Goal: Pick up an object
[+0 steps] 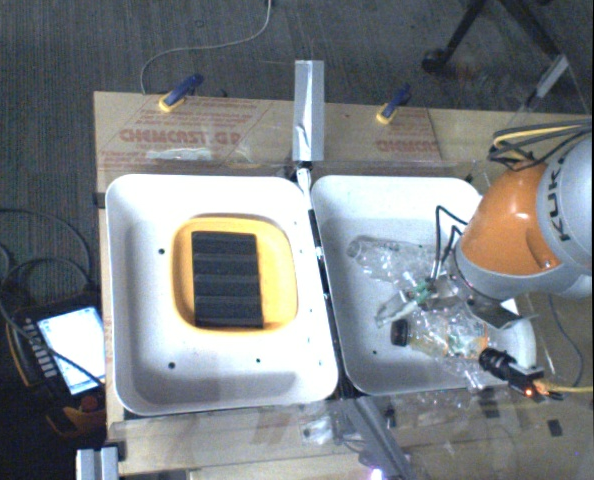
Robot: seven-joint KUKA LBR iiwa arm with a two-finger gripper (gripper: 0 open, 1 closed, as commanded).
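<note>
The arm (522,233) reaches over the right bin (377,193), above a clear plastic bottle (407,298) lying among crumpled clear wrap. The hand (447,303) sits low over this clutter; its opening cannot be determined. The left bin (137,208) contains a yellow tray (282,268) holding a black block (227,278).

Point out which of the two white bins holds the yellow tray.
The left bin: the yellow tray with its black slatted insert lies in it. The right bin holds clear plastic clutter under the arm.
</note>
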